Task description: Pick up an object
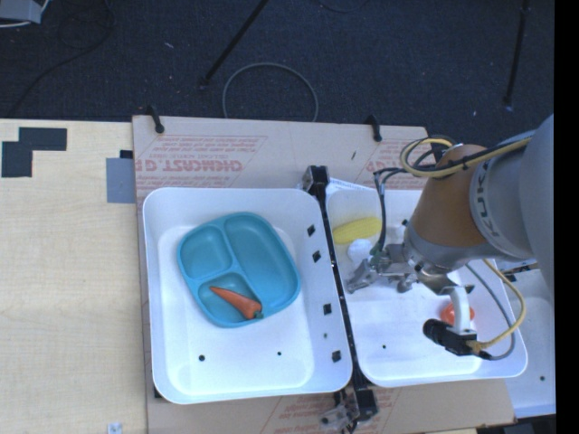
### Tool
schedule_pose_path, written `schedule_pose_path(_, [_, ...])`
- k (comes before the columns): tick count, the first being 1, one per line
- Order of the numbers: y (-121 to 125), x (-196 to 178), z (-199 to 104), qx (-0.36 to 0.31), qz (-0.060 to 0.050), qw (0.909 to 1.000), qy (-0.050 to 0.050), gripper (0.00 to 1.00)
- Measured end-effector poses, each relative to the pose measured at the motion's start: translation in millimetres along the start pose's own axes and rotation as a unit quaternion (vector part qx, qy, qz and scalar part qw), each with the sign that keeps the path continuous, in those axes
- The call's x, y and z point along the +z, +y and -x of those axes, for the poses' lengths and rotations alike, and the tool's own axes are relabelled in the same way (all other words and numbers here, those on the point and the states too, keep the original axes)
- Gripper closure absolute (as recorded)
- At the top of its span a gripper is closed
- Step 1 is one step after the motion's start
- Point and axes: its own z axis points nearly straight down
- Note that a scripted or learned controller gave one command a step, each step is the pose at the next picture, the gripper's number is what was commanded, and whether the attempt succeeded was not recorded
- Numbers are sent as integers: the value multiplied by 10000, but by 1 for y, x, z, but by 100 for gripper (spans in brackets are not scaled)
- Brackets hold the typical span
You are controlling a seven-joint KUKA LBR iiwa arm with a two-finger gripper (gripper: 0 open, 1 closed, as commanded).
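Claw (360,277) sits low in the right bin (507,369), close to the divider between the two bins, just near of a yellow object (355,230); its metal tips are blurred against the white floor, so whether they are spread or pressed together cannot be told, and nothing is seen between them. Going left to right: the left bin (181,369) holds a blue sectioned plate (271,260), and an orange carrot (235,301) with a small green end lies in the plate's near compartment, slanted. The yellow object is a smooth, rounded, flattish piece lying at the far left of the right bin, with a small white rounded item (361,248) touching its near edge. Further right, an orange-and-white item (455,315) lies beside the arm's cabling. Reddish printed lettering on the cardboard (199,156) under the bins reads reversed and is not legible.
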Motion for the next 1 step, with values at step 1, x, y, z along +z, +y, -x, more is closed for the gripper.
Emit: schedule_pose_path(1, [0, -12, 2, 33, 1, 10000, 0, 100])
